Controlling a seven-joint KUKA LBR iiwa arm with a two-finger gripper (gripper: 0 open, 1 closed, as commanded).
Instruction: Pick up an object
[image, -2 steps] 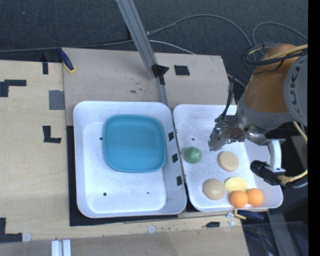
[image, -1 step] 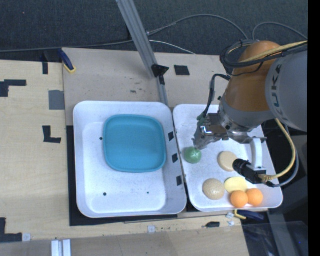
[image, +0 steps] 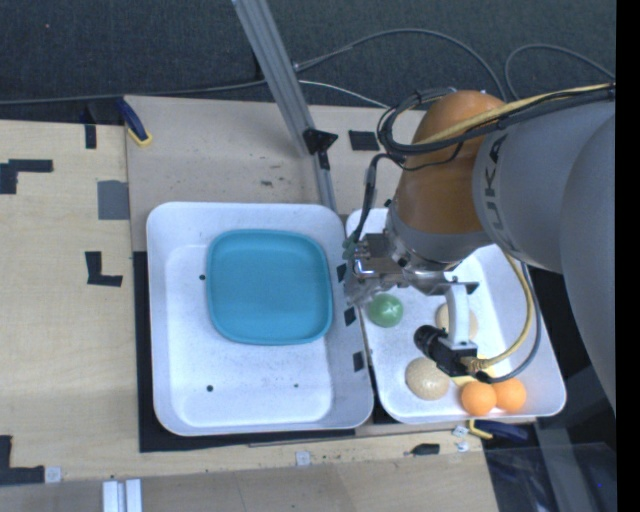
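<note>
Reaching: I come in from the right over the right shallow white bin (image: 545, 400), wrist turned down, because the loose small things lie there.
My hand: my two-finger gripper (image: 372, 290) sits low at that bin's left edge, just above the small round green ball (image: 384, 311); I judge I am lined up on it.
Grip: I cannot tell how my hand stands, nor whether it has hold of anything; my own wrist housing covers it from above.
Green ball: on the bin floor near the dividing wall, its upper part tucked under my hand.
Other candidates: a beige rounded lump (image: 427, 380) lies nearer the front, two small orange balls (image: 494, 396) sit touching each other at the front edge, and a pale round piece (image: 456, 318) lies between, partly behind a black bracket.
Left bin (image: 170, 300): holds a flat teal square plastic plate (image: 268, 286), well apart from my hand, too broad and flat to be a likely pick.
Hidden: the back of the right bin is under my orange-banded arm (image: 450, 170); anything lying there I cannot make out.
</note>
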